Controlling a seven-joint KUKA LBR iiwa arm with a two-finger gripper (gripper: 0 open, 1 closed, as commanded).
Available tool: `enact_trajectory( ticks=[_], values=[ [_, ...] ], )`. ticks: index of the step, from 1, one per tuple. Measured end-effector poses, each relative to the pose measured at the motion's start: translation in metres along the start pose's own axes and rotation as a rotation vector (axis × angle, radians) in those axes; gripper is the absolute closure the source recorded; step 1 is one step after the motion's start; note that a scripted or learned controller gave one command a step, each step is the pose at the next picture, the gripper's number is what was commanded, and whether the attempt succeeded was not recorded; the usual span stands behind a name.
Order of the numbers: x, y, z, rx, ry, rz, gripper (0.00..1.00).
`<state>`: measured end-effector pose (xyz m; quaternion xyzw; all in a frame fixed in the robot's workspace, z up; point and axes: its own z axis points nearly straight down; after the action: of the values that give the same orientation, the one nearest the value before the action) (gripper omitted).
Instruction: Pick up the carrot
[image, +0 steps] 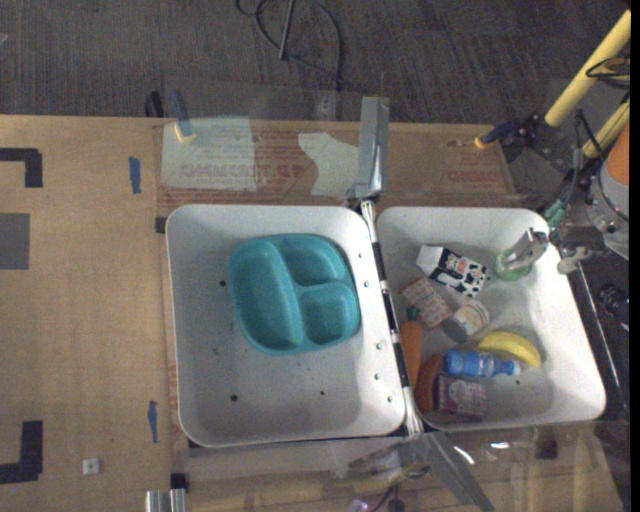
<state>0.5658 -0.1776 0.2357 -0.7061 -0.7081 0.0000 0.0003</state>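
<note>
A: Where do we stand on the carrot (412, 345)?

B: We see it lying in the right bin (575, 330), tight against the wall it shares with the left bin (190, 330), its length running along that wall. Nothing has lifted it; it rests on the bin floor.

A: And our claw (522, 257)?

B: It hangs over the far right part of the same bin, near the back rim, well apart from the carrot. We cannot tell its state from this angle, and we see nothing gripped in it.

A: What crowds the carrot?

B: A small packet (428, 300) sits just beside its far end, and a red round item (430, 380) lies at its near end. The blue bottle (478, 364) and the banana (512, 347) lie further right. The teal plate (295, 292) sits alone in the left bin.

A: So what is left?

B: By our reckoning, everything: crossing the bin, descending by the wall, closing, lifting.
</note>
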Motion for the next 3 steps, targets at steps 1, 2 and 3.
enact_trajectory(
  ticks=[1, 2, 3],
  values=[
    [0.046, -0.016, -0.018, 0.001, 0.0, -0.078, 0.0],
    [0.029, -0.016, 0.136, 0.0, 0.0, 0.006, 0.0],
    [0.071, -0.001, 0.148, -0.009, -0.003, 0.316, 0.0]
  ],
)
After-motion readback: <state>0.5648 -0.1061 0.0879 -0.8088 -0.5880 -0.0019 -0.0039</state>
